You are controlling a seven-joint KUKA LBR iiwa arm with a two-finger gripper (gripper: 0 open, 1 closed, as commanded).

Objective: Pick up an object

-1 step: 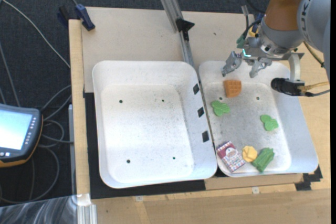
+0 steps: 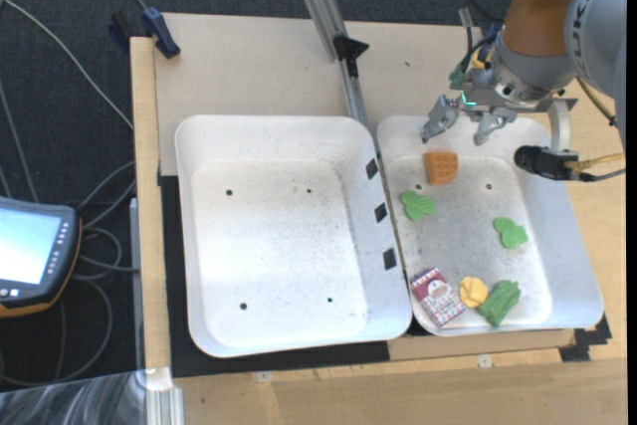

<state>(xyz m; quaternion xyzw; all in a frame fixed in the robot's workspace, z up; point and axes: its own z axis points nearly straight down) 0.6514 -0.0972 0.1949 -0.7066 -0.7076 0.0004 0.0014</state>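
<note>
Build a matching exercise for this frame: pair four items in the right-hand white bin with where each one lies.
Things:
1. orange block-shaped toy
2. small red-and-white printed packet
3. yellow lumpy toy
4. arm's two-finger gripper

Places:
A. at the bin's near edge, close to the divider between the bins
B. above the bin's far end, just beyond the orange block
C. near the far end of the bin, right below the gripper
D. between the packet and the long green toy at the near edge

Pairs: 1-C, 2-A, 3-D, 4-B
</note>
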